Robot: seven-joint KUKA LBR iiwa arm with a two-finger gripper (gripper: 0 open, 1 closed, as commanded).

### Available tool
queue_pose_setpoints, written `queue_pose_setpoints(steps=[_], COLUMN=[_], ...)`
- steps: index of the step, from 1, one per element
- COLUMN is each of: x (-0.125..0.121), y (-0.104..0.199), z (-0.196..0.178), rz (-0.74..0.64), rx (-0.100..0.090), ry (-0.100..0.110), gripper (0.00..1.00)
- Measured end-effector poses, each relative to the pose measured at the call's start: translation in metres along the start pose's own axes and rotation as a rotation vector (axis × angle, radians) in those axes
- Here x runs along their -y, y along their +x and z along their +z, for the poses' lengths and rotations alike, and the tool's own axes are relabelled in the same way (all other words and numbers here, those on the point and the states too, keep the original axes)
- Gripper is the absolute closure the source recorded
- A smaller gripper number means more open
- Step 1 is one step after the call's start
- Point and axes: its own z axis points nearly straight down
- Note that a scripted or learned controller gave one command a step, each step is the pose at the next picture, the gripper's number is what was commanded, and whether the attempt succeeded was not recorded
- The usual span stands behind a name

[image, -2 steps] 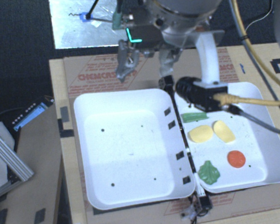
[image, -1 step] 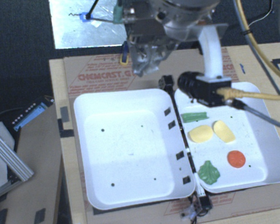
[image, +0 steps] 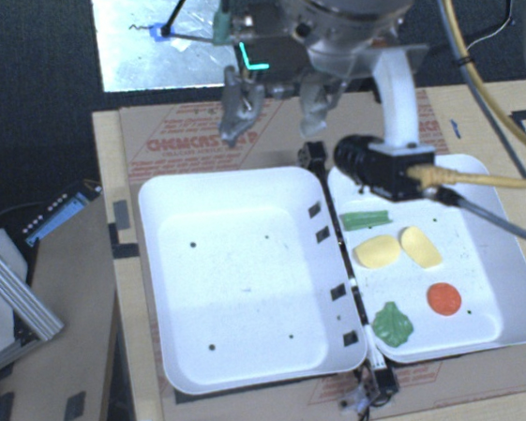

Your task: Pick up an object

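The pincer [image: 273,111] hung above the far edge of the bins, over the cardboard [image: 189,138] behind them, its two fingers [image: 236,113] spread apart with nothing between them. The left bin [image: 170,263] sat beside the right bin [image: 513,290]. In the right bin lay a green bean [image: 366,218], two yellow pieces [image: 377,251] just beside each other, a red ball [image: 444,298] nearer the front, and a leafy green piece [image: 392,323] by the divider. All lay well apart from the pincer.
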Motion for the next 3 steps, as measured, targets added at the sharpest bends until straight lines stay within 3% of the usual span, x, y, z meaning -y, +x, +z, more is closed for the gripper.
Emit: queue_pose_setpoints(steps=[1,2,3], x=[0.0,0.0,-0.001], y=[0.0,0.0,0.0], z=[-0.012,-0.011,-0.023], rz=[-0.002,-0.003,-0.004], rx=[-0.002,-0.001,-0.003], ry=[-0.002,-0.002,-0.004], gripper=[1.0,0.0,1.0])
